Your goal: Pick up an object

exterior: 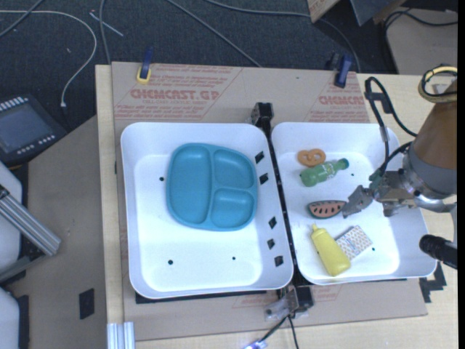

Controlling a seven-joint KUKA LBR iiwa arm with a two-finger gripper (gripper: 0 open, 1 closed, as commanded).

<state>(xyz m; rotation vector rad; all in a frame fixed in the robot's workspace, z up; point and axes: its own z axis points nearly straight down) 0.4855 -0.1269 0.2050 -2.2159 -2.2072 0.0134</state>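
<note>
While the claw hovers low over the right bin, I cannot tell its state. It sits just beside the watermelon slice. Nearby lie a pretzel, green bottle, yellow bottle and patterned packet. A blue divided plate rests in the left bin.

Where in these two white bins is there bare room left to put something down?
The left bin has a wide bare strip along its near edge, below the blue divided plate. In the right bin the pretzel, green bottle, watermelon slice, yellow bottle and small packet crowd the middle, with the gripper beside the watermelon; its far right corner is bare.
</note>
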